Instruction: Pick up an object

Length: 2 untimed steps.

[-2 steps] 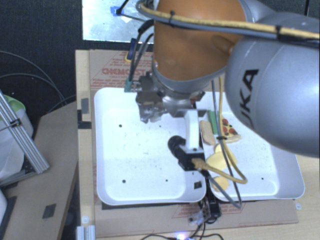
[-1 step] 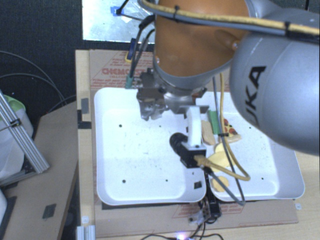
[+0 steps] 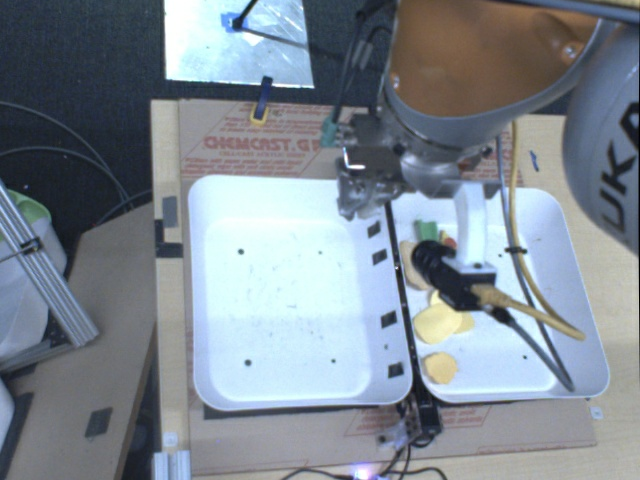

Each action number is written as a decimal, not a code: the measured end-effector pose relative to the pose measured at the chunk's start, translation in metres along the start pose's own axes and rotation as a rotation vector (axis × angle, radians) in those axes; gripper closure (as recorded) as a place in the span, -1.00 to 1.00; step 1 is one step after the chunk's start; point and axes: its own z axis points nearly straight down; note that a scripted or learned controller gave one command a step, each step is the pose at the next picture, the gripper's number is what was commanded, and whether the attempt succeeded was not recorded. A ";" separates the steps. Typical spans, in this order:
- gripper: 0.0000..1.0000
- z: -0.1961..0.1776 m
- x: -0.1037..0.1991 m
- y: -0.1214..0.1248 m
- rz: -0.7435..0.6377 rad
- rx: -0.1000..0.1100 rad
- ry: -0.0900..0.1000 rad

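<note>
The end effector [image 3: 362,196] hangs over the right shallow white bin's [image 3: 572,298] far left corner, grip state I cannot tell; flat yellow round pieces [image 3: 440,323] lie inside that bin

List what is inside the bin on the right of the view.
The right bin holds pale yellow pieces, a single yellow piece near its front wall, and a green thing farther back. The arm covers its back corner; what lies beneath is hidden.
</note>
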 end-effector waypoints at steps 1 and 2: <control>1.00 0.236 0.019 0.023 -0.004 0.021 -0.008; 1.00 0.111 0.017 0.038 -0.006 -0.007 0.003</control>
